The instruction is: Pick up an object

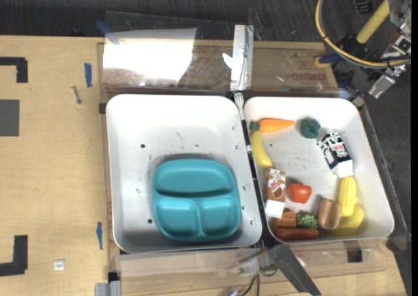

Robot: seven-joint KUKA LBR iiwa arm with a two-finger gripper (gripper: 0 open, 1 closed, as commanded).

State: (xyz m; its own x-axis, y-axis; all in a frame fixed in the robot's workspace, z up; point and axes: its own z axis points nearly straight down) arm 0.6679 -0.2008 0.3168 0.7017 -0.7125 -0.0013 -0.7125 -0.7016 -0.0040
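The right bin (372, 151) holds several toy foods. An orange carrot (277, 125), a dark green piece (309, 127) and a yellow banana (260, 149) lie toward its back left. A black-and-white carton (336, 152) lies in the middle right, with a yellow corn cob (347, 195) in front of it. A red tomato (300, 192), a small printed box (276, 185) and a brown cylinder (326, 213) sit near the front. My gripper (390, 78) hangs at the top right, behind the right bin's back corner and well apart from every object.
A teal divided plate (194, 200) lies in the front of the left bin (130, 131). A clear plastic sheet (157, 59) and an upright divider (241, 59) stand behind the bins. Yellow cable loops (339, 20) hang by the arm at the top right.
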